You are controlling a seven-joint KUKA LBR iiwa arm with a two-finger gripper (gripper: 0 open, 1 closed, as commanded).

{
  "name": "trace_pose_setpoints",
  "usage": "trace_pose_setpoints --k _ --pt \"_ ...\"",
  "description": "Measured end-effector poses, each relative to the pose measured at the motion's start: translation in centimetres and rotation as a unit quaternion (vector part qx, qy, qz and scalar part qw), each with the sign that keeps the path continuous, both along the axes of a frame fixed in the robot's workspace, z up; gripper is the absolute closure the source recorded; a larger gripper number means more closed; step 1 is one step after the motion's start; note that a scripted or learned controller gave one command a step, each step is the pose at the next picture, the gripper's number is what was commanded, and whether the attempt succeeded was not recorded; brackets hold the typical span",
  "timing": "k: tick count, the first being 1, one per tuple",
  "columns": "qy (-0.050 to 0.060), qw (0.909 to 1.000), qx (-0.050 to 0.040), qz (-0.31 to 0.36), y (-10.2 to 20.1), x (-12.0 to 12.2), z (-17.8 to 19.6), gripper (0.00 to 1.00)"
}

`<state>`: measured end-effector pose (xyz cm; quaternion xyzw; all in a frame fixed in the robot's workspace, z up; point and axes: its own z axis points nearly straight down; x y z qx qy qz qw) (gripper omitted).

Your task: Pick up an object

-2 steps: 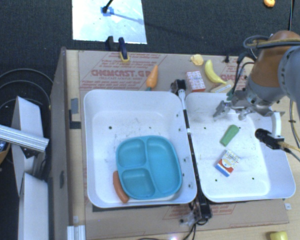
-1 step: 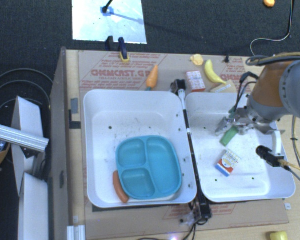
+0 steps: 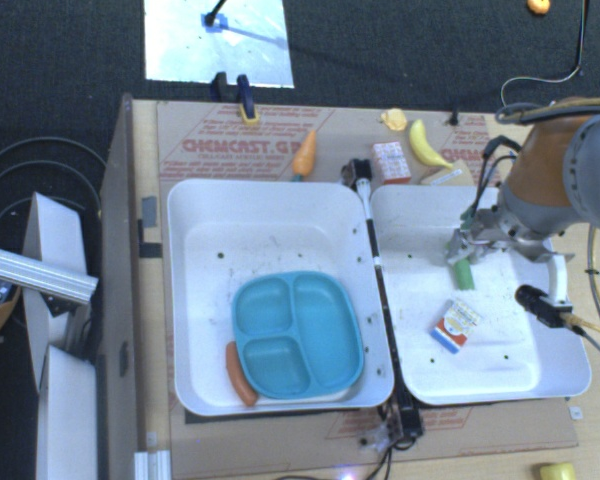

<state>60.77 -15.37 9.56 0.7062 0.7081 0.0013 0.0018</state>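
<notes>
Green block (image 3: 464, 274) in the right bin (image 3: 500, 383) is sitting directly under the gripper (image 3: 463, 252), whose opening cannot be told, suggesting the grasp step is underway and needing a firm close, then a lift.

Floor's a dark, speckled carpet (image 3: 400, 28) all around the setup. Up top there's a shiny metal sheet (image 3: 218, 26) lying flat on it, catching the light pretty hard. The surface (image 3: 260, 140) is covered in brown cardboard with red printed lettering. Off to the left sit a white box (image 3: 55, 268) and a silver aluminium bar (image 3: 35, 273) across it, plus black cables (image 3: 40, 168) looping on the carpet. More thin cables (image 3: 580, 28) trail down at the top right.
</notes>
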Motion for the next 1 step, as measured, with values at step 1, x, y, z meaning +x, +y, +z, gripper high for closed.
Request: trace_pose_setpoints --k 1 --pt "-0.007 1.0000 0.0017 0.006 9.59 -0.02 15.46 1.00"
